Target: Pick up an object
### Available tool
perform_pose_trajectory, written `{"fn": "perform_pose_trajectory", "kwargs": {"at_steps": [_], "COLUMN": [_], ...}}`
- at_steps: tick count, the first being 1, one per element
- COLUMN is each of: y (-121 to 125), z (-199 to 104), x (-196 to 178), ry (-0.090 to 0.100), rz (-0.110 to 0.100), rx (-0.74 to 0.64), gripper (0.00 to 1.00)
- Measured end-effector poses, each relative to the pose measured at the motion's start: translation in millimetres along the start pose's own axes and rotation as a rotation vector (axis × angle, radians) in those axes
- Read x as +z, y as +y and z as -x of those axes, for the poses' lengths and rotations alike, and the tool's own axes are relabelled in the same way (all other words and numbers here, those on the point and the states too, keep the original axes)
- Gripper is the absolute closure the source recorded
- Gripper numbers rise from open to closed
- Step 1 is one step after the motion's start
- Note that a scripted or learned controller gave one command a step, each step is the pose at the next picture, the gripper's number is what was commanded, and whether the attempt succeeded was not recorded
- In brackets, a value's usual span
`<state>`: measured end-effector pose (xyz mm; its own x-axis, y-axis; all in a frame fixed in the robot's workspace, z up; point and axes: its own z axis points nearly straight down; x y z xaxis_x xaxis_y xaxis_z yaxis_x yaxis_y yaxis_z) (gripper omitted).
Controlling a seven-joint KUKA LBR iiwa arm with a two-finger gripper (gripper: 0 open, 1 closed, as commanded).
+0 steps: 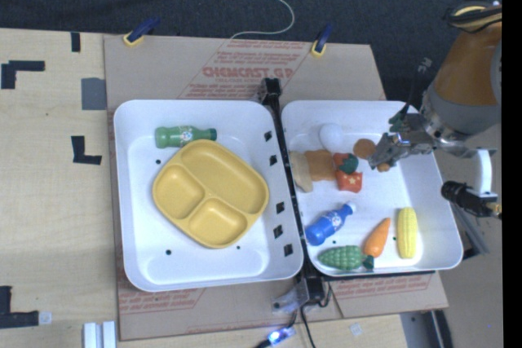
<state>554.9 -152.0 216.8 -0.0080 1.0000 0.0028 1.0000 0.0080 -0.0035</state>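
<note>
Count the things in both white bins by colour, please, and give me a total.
Green: 2, plastic bottle, bumpy toy vegetable
Yellow: 2, divided plastic tray, toy corn cob
Blue: 1, small bottle
Orange: 1, toy carrot
Red: 1, toy tomato
White: 1, egg
Tan or brown: 2, bread slice, small round piece
Total: 10

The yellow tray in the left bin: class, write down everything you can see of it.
The yellow tray is a rounded, plastic-looking plate with three compartments: one long one along its upper right and two smaller ones, at its left and bottom. Nothing lies in them. It lies flat, right way up and turned at a slant, in the middle of the left bin. The green bottle lies just above it, at or against its rim.
</note>
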Motion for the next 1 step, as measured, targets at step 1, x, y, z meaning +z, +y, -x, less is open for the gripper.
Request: {"fn": "perform_pose_trajectory", "kwargs": {"at_steps": [1], "y": [17.5], "z": [-46.0], "x": [2.7], "ry": [-0.001], "rz": [-0.001], "rx": [0.001], "gripper": [1.00]}}
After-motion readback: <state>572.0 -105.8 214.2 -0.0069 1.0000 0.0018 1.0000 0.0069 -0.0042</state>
